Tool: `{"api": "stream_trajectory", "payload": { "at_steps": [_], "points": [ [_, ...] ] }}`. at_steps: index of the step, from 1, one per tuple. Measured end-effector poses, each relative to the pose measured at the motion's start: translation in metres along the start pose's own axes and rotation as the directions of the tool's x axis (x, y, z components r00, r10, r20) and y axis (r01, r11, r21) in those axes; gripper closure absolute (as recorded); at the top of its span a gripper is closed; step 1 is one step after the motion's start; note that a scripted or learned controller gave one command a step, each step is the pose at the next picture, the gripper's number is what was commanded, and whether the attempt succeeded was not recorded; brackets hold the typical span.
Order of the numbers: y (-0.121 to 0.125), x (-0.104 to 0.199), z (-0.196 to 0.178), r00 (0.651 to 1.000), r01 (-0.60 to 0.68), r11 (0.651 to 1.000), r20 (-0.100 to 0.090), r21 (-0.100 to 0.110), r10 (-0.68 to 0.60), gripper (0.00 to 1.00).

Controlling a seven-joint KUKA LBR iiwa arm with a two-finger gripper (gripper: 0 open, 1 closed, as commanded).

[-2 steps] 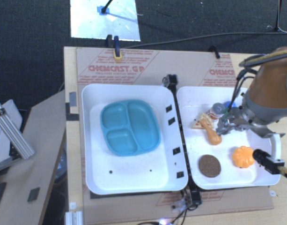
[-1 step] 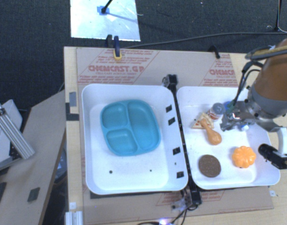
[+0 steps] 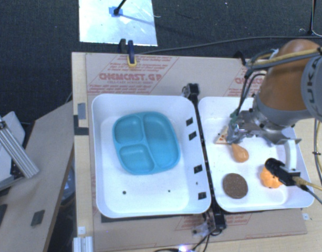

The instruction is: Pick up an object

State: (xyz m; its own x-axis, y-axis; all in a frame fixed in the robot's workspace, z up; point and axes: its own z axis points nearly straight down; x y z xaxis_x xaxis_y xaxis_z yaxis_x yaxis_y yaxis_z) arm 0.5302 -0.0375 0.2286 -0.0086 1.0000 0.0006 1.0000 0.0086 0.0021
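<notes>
My gripper [image 3: 233, 134] hangs low over the upper left part of the right bin [image 3: 213, 109]. A small tan wedge [image 3: 221, 138] lies at its left side, partly under it. Just below the gripper rests an orange-tan oval lump [image 3: 240, 152]. A brown round disc [image 3: 235, 185] lies near the bin's front wall. At the bin's right side sits an orange object [image 3: 269, 178], partly covered by the robot's own hardware. Nothing visibly sits in the gripper's grasp.
The left bin [image 3: 105, 193] holds a blue divided plate [image 3: 146, 142] in its upper middle. A black-clipped divider [image 3: 198, 140] runs between the two bins. The arm's grey and orange body [image 3: 287, 88] covers the right bin's upper right.
</notes>
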Motion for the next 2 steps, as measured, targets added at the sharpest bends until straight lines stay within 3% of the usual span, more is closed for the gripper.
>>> {"api": "stream_trajectory", "payload": {
  "at_steps": [1, 2],
  "points": [
    [0.004, 0.05, 0.003, 1.0, 0.0, 1.0, -0.001, 0.0, 0.0, 1.0],
    [0.031, 0.103, 0.007, 1.0, 0.001, 1.0, -0.001, -0.001, -0.001, 1.0]
  ]
}}
